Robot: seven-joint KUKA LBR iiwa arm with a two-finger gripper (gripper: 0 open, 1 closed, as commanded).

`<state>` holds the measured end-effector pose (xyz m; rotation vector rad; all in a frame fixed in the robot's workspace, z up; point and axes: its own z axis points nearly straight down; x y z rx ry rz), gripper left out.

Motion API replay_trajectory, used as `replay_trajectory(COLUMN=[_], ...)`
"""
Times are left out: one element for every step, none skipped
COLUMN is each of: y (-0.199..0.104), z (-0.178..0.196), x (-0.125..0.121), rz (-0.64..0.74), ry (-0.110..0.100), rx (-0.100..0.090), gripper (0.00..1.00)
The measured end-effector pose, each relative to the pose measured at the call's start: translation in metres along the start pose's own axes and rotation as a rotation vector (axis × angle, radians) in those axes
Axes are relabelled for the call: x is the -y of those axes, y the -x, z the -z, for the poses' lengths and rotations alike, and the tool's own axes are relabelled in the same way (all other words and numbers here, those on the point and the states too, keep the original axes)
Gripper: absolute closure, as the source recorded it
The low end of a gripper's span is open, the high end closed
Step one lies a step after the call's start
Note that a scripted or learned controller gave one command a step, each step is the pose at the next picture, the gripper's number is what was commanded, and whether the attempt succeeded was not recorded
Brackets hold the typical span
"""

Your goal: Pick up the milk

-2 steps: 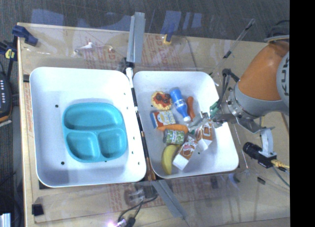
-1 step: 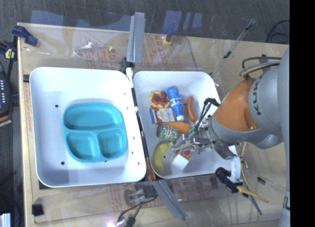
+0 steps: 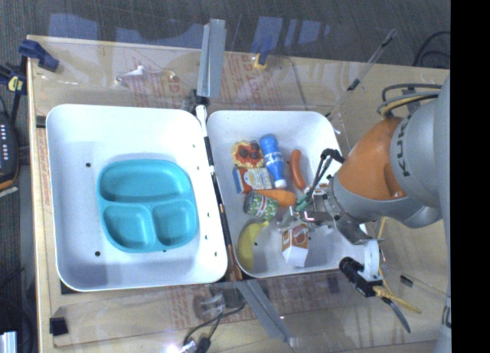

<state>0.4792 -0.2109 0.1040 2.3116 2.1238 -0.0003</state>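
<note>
Bench [image 3: 115,76], seen from above at a slant; entries run from the lower edge of the frame upward.

Bins — two, shallow and white, side by side. The left bin [image 3: 69,191] holds one item: a turquoise tray [image 3: 147,204] with three compartments, lying flat near its middle. The right bin [image 3: 230,133] holds the loose goods, seven counted.

Right bin, lower part: one yellow-green fruit [image 3: 250,243] at lower left, and just beside it to the right one small milk carton [image 3: 295,245], white and brown, upright, near the bin's lower edge. The gripper [image 3: 308,210] sits directly above the carton, at the bin's right side; whether its fingers are apart or together cannot be told from here, and nothing is seen clamped between them.

Right bin, middle: one green-labelled can [image 3: 261,205] lying on its side, one orange carrot [image 3: 276,196] lying across it, its right end touching the gripper area.

Right bin, upper part: one blue-and-white bottle [image 3: 271,161], one red-and-yellow packet [image 3: 247,155] to its left, one reddish sausage [image 3: 298,168] to its right — all close together.

Arm: one, grey with an orange band [image 3: 371,164], entering from the right of the frame and overlapping the right bin's right wall.
</note>
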Motion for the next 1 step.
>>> replay_trajectory(y=[-0.0348], z=[0.1048], x=[-0.0493], rz=[-0.041], ry=[-0.004], rx=[-0.003], gripper=[1.0])
